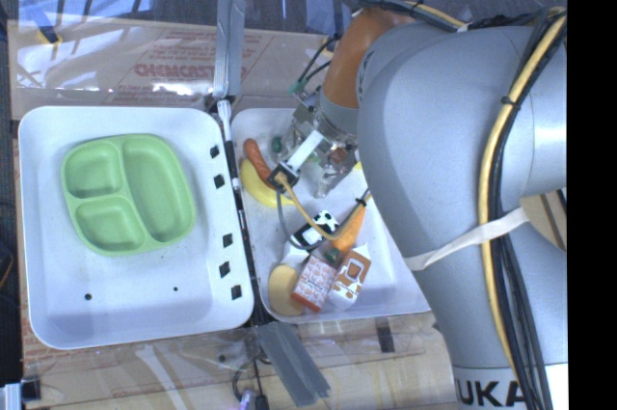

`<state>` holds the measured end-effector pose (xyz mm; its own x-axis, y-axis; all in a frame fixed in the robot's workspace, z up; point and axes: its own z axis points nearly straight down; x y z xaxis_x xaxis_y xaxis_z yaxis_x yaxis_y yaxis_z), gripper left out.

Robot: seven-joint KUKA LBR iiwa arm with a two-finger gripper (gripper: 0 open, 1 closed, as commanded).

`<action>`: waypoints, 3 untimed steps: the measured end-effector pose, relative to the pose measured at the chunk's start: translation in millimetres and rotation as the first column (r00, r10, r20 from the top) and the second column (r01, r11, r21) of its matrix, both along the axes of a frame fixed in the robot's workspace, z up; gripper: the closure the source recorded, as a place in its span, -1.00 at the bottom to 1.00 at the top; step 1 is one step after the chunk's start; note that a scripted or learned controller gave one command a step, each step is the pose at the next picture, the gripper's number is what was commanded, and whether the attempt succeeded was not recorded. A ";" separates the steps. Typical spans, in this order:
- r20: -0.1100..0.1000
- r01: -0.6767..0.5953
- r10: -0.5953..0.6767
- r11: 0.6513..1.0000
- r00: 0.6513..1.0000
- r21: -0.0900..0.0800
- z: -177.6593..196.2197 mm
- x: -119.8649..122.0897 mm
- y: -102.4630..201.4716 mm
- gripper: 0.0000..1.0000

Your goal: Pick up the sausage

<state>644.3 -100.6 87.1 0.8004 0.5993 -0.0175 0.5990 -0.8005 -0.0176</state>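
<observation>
— Where's the sausage [253,152]?
— Past the green plate [125,193], at the right bin's [395,278] left side, by the banana [258,187].
— And the gripper [326,155]?
— Hanging just right of it. Spread or pinched, I can't tell. I'd say it must slide left next.

The sausage [254,154] is a short, plump link, reddish-orange with a smooth skin and rounded ends. It lies flat in the right-hand bin [397,275], up in that bin's ten o'clock corner, just beside the wall it shares with the neighbouring bin. Its length runs from eleven o'clock to five o'clock. The upper end rests on bare white floor. The lower end meets a yellow banana [256,190] lying at its six o'clock, though I can't tell whether it rests on the banana or only touches it. Nothing grips it.
</observation>
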 end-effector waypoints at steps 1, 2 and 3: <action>0.005 -0.009 0.009 1.000 1.000 0.001 10.2 1.8 2.0 1.00; 0.021 0.269 -0.268 0.963 0.963 -0.003 104.6 -6.4 72.0 1.00; 0.017 0.309 -0.309 0.951 0.951 -0.002 123.0 -34.6 9.5 1.00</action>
<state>609.7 -91.0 210.1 0.9464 0.3229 -0.0049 0.3229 -0.9464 -0.0060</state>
